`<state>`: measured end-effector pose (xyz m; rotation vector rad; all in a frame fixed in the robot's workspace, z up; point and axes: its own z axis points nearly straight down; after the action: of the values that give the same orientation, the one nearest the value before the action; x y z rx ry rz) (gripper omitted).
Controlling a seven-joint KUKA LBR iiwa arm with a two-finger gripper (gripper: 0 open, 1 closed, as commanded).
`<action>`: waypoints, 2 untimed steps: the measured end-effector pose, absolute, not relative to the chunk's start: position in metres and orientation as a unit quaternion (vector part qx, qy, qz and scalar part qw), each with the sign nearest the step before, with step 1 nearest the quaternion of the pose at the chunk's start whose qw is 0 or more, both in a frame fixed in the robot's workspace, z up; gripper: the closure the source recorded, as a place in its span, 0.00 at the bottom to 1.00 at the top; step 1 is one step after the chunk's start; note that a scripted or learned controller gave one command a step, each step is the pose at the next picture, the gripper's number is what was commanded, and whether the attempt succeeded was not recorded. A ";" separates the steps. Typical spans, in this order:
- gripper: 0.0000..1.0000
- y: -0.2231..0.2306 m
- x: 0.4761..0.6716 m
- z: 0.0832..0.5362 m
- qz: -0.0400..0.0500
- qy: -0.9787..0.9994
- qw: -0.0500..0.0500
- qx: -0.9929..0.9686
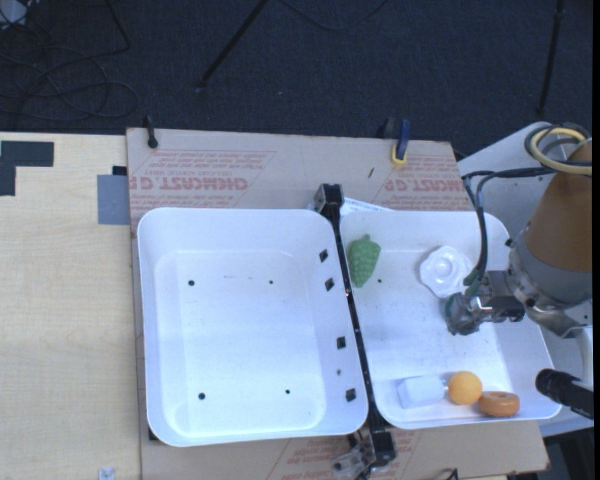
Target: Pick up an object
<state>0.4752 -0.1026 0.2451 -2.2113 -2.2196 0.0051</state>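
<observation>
Two shallow white plastic bins sit side by side in the camera view, and we take the right bin [420, 420] as our landmark; the left bin [150, 268] lies just beside it, their rims meeting along a dark clip strip, which we judge keeps both in reach of the arm. Inside the right bin, a green bumpy soft object [363, 259] rests near its left wall; a white crumpled round piece [443, 270] lies toward its far right; an orange ball [464, 387], a pale flat block [418, 392] and an orange disc [498, 403] gather along its near edge, touching or nearly so. The dark two-finger gripper [466, 315] hangs over the right bin's right side, just below the white piece, perhaps because that is the chosen target; we cannot tell how its jaws stand, nor whether it touches the floor; the wrist is cut off at the picture's edge.
</observation>
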 end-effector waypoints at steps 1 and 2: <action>1.00 -0.028 0.478 0.362 -0.004 -0.710 -0.002 -0.704; 1.00 -0.065 0.474 0.257 0.005 -0.706 0.005 -0.709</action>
<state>0.4738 -0.0654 0.2574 -2.2195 -2.2099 0.0151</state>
